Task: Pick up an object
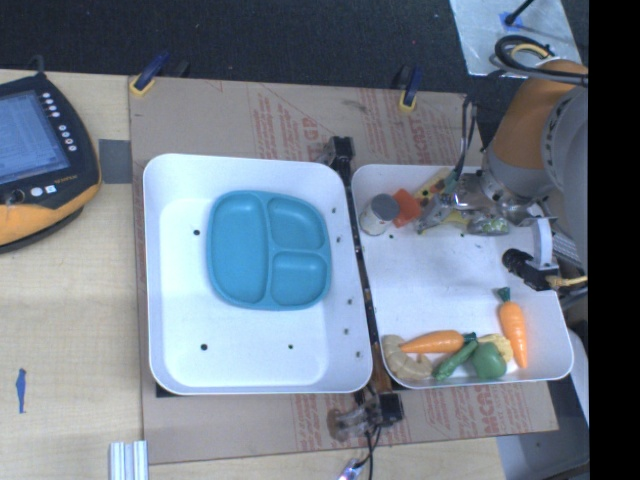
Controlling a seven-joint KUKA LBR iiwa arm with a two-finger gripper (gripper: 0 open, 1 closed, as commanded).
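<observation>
Reaching in from the right, over the far edge of the right bin (560, 363), among a clutter of small toys near a grey disc (384, 208) and a red piece (405, 204); gripper (455, 208) low over that clutter, jaws too hidden to call apart or together, cannot tell. Judging the lone carrot (512, 332) the cleanest pick: lying flat by the bin's right wall, well apart from the gripper, long axis running near to far, green top toward the far side, tip toward the near side. Likely light hollow plastic, stiff, smooth and a bit slippery, prone to roll; best taken across the thick upper body, jaws square to the long axis. Second carrot (432, 342) lying crosswise at the near edge, touching green vegetables (478, 358), harder to isolate. Blue divided plate (268, 249) in the left bin (175, 268).
</observation>
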